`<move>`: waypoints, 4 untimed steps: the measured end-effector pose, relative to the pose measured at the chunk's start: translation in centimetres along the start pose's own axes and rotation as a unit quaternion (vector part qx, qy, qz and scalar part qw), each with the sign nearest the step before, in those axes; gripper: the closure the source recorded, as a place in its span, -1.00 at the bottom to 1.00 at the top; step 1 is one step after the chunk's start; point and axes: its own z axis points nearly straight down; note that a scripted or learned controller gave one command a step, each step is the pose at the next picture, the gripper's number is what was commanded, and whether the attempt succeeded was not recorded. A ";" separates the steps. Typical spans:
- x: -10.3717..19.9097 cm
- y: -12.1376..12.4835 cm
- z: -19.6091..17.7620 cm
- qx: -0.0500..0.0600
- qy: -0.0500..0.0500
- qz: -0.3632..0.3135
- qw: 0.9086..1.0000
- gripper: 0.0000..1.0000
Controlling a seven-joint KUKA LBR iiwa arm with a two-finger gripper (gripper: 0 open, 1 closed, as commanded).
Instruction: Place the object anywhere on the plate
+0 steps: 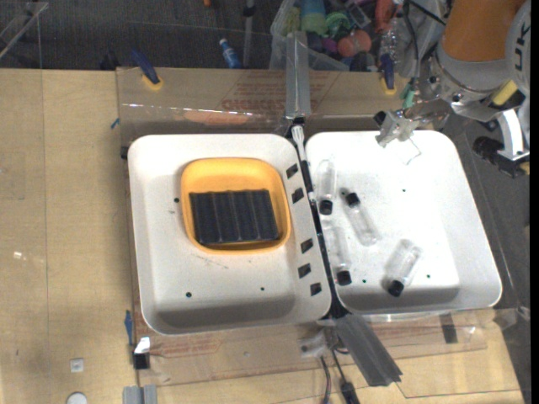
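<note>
The gripper (396,129) hangs over the far edge of the right bin (438,162); whether it grips anything, I cannot tell. Clear vials (401,267) lie in that bin. Descend squarely over one, then carry it to the yellow plate (234,172) in the left bin (156,225).

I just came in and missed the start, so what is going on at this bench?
A grey and orange robot arm reaches in over the far edge of the right bin, its gripper carrying what looks like a clear vial. More clear vials with black caps lie in that bin. In the left bin sits a yellow plate with a dark ridged insert; no vial is on it yet.
</note>
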 end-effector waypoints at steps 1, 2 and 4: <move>0.4 0.1 -1.7 0.000 0.000 -0.024 1.000 1.00; -0.7 -0.2 -2.2 0.000 0.000 -0.074 0.997 1.00; 0.7 -0.4 0.3 -0.001 0.001 -0.176 0.984 1.00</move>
